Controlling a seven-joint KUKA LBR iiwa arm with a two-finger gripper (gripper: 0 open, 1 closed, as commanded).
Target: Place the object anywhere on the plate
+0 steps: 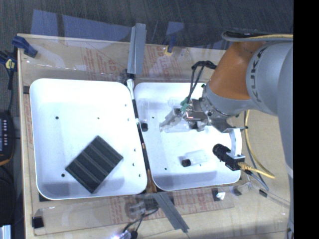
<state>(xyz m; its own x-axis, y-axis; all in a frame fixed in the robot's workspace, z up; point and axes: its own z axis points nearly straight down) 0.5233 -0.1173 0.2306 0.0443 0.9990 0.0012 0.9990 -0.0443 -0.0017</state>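
A dark ribbed square plate (94, 164) lies tilted on the floor of the left bin (50, 96), near its front edge. A small object (192, 159), pale with a black end, rests on the floor of the right bin (164, 176) toward the front. My gripper (172, 121) hangs over the middle of the right bin, behind and slightly left of the object and apart from it. Nothing can be made out in its grasp. The grey arm with its orange band (234, 78) comes in from the right.
A metal divider bar (135, 49) runs between the two bins at the back. A small black knob (144, 127) sits at the shared bin wall. Cables and a black clamp (227, 156) hang at the right bin's right side.
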